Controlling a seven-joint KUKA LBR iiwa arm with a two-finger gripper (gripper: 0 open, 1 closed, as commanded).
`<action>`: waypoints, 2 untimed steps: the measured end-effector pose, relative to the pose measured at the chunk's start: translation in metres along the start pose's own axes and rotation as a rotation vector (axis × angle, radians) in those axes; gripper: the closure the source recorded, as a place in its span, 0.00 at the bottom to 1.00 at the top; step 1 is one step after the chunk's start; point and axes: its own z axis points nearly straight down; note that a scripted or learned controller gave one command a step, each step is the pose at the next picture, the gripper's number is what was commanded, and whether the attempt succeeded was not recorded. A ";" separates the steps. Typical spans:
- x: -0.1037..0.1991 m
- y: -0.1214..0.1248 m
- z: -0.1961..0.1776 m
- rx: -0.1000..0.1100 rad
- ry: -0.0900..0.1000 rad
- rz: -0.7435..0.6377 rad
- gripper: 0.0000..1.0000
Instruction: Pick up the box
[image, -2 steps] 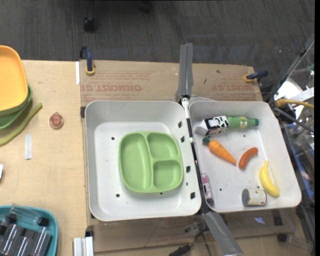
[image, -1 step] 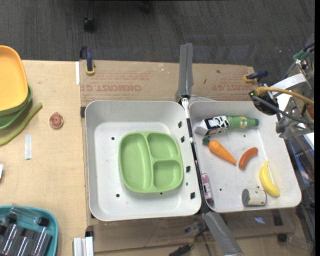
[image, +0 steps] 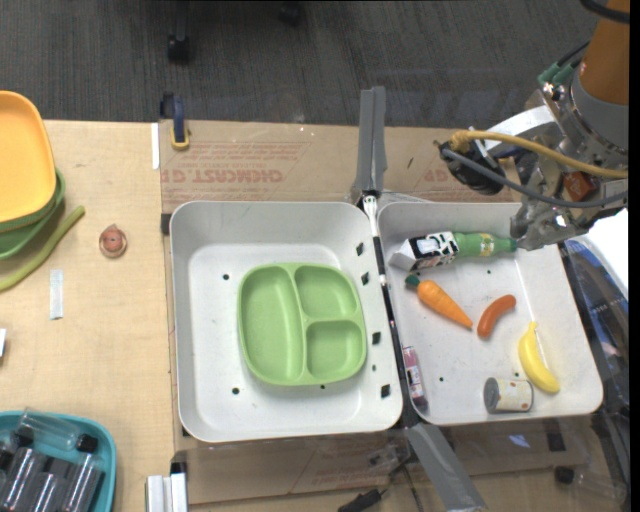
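A cardboard-covered bench carries two white bins. The box lies flat against the left wall of the right bin, near the front corner — a descending finger may strike that wall and miss. The gripper hangs over the bin's far right corner, well apart from the box; its opening cannot be judged, and nothing is visibly held.

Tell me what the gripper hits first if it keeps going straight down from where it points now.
Probably the right bin's back right corner floor. The gripper sits just right of the green bottle's cap end, so it might clip the bottle; depth is unclear from this slanted view.
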 end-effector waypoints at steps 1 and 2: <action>0.006 -0.052 0.129 0.000 -0.001 0.002 1.00; 0.026 -0.113 0.263 0.001 -0.004 -0.062 1.00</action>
